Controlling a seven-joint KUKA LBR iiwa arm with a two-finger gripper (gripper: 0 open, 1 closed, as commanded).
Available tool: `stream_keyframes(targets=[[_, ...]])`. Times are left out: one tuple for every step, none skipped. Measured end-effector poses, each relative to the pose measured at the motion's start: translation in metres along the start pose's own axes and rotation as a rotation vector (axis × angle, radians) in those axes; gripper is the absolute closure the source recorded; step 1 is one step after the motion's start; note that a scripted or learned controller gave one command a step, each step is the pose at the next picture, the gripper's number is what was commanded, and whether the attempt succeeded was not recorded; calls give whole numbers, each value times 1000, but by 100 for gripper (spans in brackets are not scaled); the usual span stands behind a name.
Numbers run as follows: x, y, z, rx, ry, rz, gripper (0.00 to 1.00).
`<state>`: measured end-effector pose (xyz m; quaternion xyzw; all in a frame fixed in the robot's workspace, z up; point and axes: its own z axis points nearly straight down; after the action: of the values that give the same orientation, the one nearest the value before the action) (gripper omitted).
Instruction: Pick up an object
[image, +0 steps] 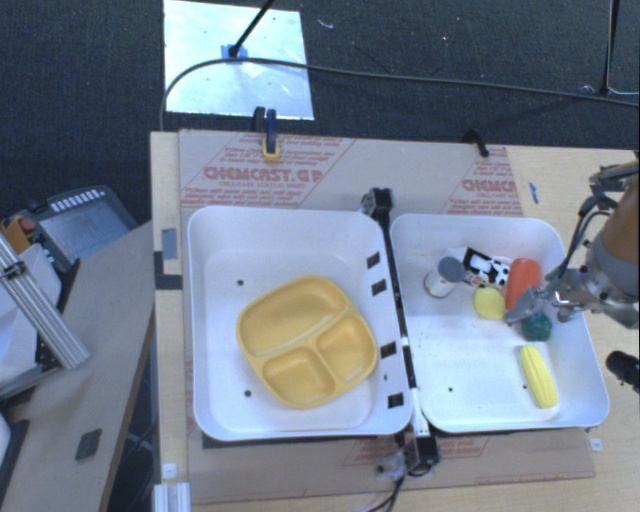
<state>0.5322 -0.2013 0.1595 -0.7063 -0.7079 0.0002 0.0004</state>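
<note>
While the arm reaches in from the right, its claw (537, 310) hangs low over the right bin (470, 400), just above a small dark green object (539, 326).
Whether the claw is open or closed cannot be told, and nothing is seen gripped. An orange carrot-like piece (521, 281) stands just above it, a yellow ball (489, 302) to its left, a black-and-white object (487, 266) and grey-white piece (443, 277) farther left, and a corn cob (539, 376) below. In the left bin (215, 400) lies a yellow divided tray (306, 340); both bins rest on the surface (165, 200).
</note>
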Motion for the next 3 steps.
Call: stream_keyframes(targets=[[1, -4, 42, -1, -1, 1, 0], [1, -3, 76, 0, 0, 1, 0], [1, -2, 64, -5, -2, 1, 100]])
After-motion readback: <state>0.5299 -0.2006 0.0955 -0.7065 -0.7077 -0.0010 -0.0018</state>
